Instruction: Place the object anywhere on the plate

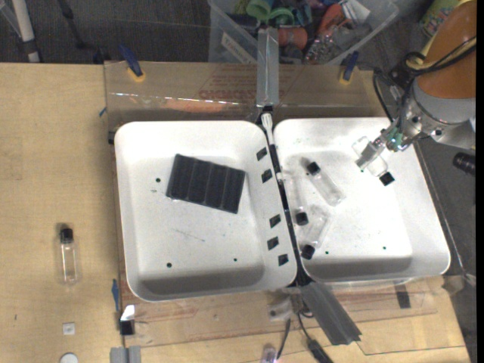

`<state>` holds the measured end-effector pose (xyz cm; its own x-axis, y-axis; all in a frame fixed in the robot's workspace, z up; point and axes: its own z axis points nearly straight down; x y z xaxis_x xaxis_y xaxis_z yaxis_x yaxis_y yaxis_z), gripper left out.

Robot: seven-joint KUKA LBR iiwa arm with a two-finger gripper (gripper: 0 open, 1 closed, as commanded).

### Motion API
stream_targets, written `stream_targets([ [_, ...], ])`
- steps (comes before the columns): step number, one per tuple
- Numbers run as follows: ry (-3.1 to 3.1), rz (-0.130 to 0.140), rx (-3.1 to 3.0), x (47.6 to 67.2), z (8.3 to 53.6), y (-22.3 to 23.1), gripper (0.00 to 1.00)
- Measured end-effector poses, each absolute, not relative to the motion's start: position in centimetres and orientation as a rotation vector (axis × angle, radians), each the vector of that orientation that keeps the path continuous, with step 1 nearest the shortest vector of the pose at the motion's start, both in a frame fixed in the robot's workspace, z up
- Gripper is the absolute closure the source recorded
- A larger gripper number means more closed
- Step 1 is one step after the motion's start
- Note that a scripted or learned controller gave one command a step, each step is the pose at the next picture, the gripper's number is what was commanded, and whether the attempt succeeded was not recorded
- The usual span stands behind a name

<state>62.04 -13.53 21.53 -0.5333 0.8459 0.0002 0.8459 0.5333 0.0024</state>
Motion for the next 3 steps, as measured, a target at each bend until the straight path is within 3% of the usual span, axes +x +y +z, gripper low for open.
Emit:
stream_targets([
  [1, 2.488, 0.001, 1.92, 64.9, 10.3, -11.5, 1.0],
  [2, 2.293, 0.006, 2.137, 66.9, 9.0, -11.6, 1.0],
  [3, 2.254, 0.006, 2.174, 56.0, 9.1, -15.5, 1.0],
])
